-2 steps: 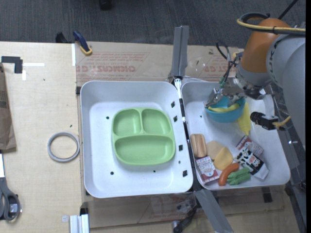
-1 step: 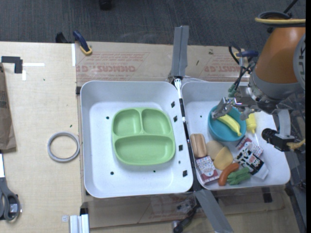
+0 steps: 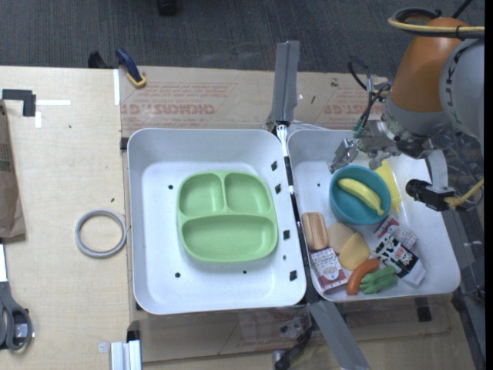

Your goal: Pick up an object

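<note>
Cardboard point(image 3: 192, 102) with unreadable mirrored red print lies behind the bins; the end effector point(image 3: 356, 151) looks released above the blue bowl point(image 3: 359, 197).

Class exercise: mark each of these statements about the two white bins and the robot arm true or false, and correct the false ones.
1. The green divided plate lies in the left white bin. True.
2. The yellow banana lies on that plate. False: it sits in the blue bowl.
3. The gripper hangs above the right white bin. True.
4. The orange carrot lies in the left bin. False: right bin.
</note>
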`<move>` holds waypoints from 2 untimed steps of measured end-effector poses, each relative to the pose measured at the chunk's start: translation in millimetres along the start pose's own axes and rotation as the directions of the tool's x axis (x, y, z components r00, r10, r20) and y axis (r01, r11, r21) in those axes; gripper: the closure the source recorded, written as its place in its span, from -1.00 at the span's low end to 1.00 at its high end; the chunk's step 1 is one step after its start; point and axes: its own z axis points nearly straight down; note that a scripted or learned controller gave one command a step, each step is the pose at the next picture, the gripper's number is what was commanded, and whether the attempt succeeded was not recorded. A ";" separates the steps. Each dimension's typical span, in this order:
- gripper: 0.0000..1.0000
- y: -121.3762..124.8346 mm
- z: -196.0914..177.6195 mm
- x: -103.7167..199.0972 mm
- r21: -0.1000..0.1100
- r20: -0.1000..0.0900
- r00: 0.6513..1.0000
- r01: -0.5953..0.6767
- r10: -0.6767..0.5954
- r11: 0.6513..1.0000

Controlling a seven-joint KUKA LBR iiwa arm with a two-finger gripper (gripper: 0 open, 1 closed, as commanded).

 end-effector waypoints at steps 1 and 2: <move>-1.00 -13.9 75.2 -12.8 -0.013 0.000 0.999 -0.043 0.043 0.999; 1.00 -13.3 66.7 -8.1 -0.009 -0.007 0.999 -0.040 0.040 0.999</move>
